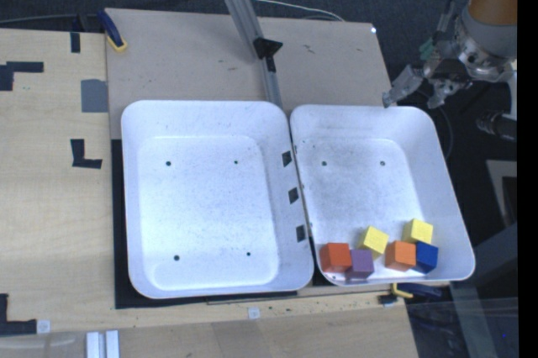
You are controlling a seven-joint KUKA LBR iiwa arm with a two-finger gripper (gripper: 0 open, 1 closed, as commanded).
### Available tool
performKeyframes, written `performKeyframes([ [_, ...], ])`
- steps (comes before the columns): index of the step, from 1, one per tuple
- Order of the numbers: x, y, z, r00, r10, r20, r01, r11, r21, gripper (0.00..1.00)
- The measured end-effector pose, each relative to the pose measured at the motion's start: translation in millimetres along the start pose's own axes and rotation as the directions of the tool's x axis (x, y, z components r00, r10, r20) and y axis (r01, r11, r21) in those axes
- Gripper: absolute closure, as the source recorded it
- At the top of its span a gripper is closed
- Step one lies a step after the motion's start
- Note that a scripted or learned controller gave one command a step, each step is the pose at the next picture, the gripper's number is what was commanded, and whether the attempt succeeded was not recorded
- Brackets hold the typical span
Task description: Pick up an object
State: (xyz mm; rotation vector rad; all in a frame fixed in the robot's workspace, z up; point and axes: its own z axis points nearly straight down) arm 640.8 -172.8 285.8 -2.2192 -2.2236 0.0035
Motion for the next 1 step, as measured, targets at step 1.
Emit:
performKeyframes([
  [1,0.0,0.0,0.0,1.0,0.0,0.0,0.0,1.0,0.0,0.0],
])
